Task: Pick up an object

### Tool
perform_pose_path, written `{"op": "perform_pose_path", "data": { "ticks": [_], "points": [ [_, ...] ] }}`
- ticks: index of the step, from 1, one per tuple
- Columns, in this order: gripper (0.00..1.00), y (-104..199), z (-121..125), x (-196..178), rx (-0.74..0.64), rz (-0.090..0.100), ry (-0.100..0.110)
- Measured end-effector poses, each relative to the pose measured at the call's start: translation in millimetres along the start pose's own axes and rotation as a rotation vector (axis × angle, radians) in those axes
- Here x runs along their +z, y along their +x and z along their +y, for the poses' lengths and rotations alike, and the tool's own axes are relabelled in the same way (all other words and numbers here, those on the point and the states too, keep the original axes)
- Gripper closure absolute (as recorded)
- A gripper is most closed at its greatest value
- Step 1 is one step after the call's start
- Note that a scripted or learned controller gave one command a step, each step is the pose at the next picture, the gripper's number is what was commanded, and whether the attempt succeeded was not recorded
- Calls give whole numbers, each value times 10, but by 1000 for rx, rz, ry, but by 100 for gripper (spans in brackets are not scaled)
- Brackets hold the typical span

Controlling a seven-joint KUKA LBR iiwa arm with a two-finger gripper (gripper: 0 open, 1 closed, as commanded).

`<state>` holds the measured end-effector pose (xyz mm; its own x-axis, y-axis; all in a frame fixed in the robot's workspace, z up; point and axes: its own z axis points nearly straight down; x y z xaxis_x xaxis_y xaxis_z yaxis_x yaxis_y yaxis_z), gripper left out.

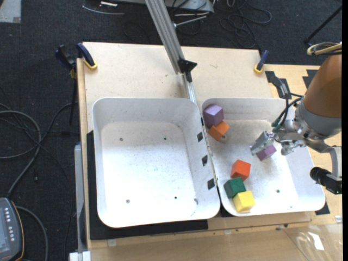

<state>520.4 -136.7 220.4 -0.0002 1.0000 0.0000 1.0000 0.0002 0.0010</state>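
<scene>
The hand [265, 146] hung over the right bin [304, 197], its fingers closed on a small purple block [267, 153] that sat between them, near the middle of the bin and a little toward its right side. In the same bin a larger purple cube [213, 113] rested against an orange cube [219, 130] at the far left corner by the divider, while a red-orange cube [240, 169], a green cube [235, 187] and a yellow cube [243, 201] lay in a loose line toward the near edge, green and yellow touching. The left bin [109, 118] sat beside it on the pale wooden surface [136, 69].
</scene>
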Motion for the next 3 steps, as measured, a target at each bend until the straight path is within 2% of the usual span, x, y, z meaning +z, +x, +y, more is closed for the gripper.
{"op": "perform_pose_path", "data": {
  "ticks": [1,2,3],
  "points": [
    [0,157,33,-157,-5,0,-2],
    [0,188,83,1272,0,0,1],
    [100,184,84,1154,0,0,0]
  ]
}}
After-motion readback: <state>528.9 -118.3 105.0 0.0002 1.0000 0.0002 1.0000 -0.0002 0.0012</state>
